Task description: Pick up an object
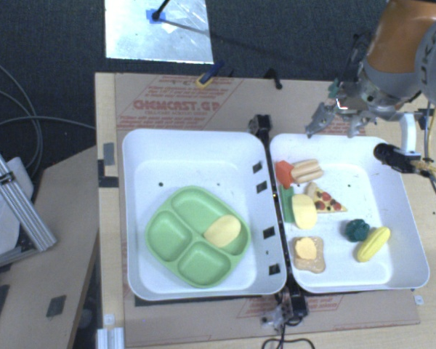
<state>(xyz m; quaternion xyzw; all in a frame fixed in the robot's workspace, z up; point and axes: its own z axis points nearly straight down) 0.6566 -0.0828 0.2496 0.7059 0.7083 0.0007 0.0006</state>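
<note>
The arm hangs at the far right, with the gripper point(339, 124) poised above the far rim of the right bin point(407, 217). Its two fingers look spread apart, and nothing sits between them. No object has been picked yet, so this reads as the approach stage.

And there is plenty to choose from down in that right bin. On its far left side a hot dog point(306, 170) lies just beside a red piece point(284, 174). Nearer, a pizza slice point(325, 201) touches a pale yellow block point(304, 211), and a toast with egg point(308, 254) sits at the near left. Over on the right side, a dark green lump point(357, 229) rests just beside a yellow banana point(373, 243).

In the left bin, a green divided plate point(182, 242) carries a yellow lemon-like piece point(222, 231).

What would a clean pick take? Judging from the layout, the banana or the green lump looks the friendlier target, with open floor around the pair, though they do sit close to each other. The cluster on the left is crowded, and fingers coming down there could nudge a neighbour. A good move would be to centre the open fingers over one item, straddle its narrow width, descend straight down, then close. The bin's far wall is close under the gripper, so clearing it first seems wise.
</note>
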